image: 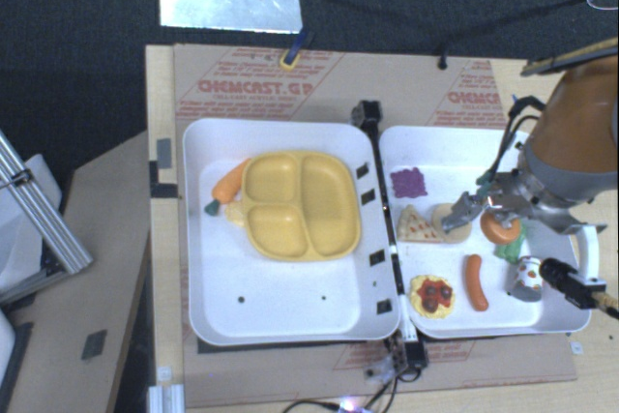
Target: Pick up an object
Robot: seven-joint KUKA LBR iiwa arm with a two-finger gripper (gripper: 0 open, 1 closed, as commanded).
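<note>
I have the end effector point(462, 213) low in the right bin point(440, 142), its dark fingers down at a pale round food piece point(453, 218) beside the pizza slice point(416, 225), which I judge is the pick target. I cannot tell how far the fingers are apart, nor whether anything is caught between them. The wrist hides part of the orange piece point(500, 228) and the green one under it.

We're looking at a robotics lab: two white bins point(290, 132) sitting on a cardboard-covered tabletop point(261, 77), toy food, cables trailing.
</note>
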